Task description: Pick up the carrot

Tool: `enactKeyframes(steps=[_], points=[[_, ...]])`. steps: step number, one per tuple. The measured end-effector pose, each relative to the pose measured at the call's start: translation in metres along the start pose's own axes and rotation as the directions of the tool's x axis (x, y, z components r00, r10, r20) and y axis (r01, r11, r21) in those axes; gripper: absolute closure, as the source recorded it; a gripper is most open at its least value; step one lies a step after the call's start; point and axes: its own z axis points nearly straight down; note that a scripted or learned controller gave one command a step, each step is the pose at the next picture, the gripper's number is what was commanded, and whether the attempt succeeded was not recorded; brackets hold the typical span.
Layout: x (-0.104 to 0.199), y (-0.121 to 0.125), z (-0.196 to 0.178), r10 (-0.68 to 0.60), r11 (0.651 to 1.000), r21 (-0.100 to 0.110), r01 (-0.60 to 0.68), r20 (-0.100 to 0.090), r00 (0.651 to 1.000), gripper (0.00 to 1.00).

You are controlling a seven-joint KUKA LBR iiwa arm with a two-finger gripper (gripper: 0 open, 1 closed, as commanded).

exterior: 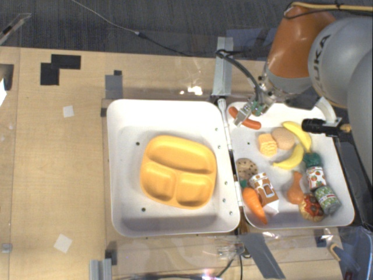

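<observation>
End effector (254, 106) at right bin's far-left corner; carrot (254, 205) well apart, near-left.

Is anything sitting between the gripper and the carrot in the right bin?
Yes. The gripper is at the bin's far end over the hot dog; the carrot lies at the near end. The cookie and a small box lie between, the box touching the carrot.
</observation>
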Motion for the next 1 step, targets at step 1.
enactKeyframes(steps=[1], points=[[-0.0203, -0.0235, -0.0559, 0.109, 0.994, 0.001, -0.109, 0.002, 0.994, 1.00]])
